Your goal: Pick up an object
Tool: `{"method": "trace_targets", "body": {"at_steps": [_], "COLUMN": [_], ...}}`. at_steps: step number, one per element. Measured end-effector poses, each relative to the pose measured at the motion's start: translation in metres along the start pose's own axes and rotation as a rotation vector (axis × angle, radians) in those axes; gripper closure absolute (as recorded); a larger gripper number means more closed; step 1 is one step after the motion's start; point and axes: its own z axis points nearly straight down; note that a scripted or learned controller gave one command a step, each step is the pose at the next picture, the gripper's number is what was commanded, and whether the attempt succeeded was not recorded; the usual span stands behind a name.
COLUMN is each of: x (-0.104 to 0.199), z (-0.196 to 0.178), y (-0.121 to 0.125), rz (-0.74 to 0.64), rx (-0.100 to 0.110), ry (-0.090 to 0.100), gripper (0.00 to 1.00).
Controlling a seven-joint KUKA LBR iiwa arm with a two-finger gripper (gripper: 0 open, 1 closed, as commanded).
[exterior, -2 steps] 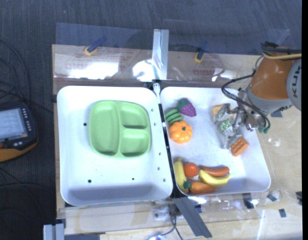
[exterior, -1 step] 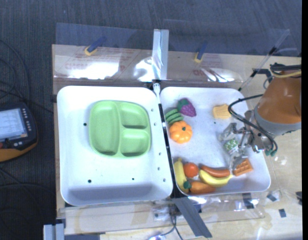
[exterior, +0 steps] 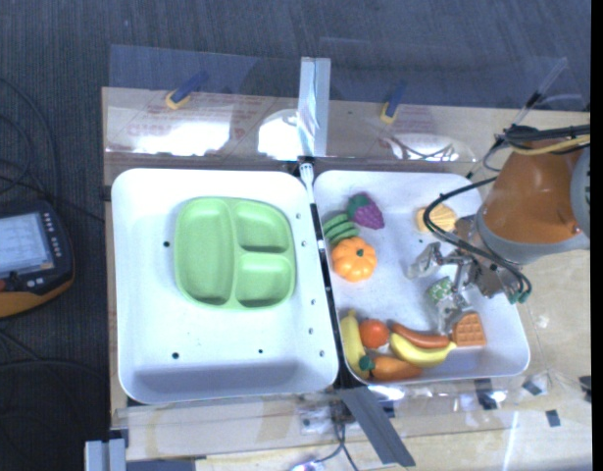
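The arm (exterior: 576,189) shows as a thick rounded body, grey along its outer part, with a broad orange band (exterior: 529,199) wrapped around it above the wrist. The orange surface is smooth and slightly glossy, catching a pale highlight near its top. Below the band sits a grey collar that narrows toward the wrist. Black cables (exterior: 448,214) loop out from the wrist in a wide curve, and a thinner yellowish cable (exterior: 536,143) runs across the top of the arm beside dark wires. The gripper (exterior: 448,283) is pale silvery metal, built of small angular linked parts with thin bare fingers.
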Motion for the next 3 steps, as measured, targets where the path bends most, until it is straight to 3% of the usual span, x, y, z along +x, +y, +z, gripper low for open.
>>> {"method": "trace_targets", "body": {"at_steps": [1, 2, 3], "x": [0.025, 0.029, 0.027], "z": [-0.001, -0.002, -0.002], "y": [0.055, 0.087, 0.092], "rz": [-0.103, -0.084, -0.013], "rx": [0.0, 0.001, 0.001], "ry": [-0.003, -0.007, -0.001], "gripper": [0.0, 0.0, 0.0]}}
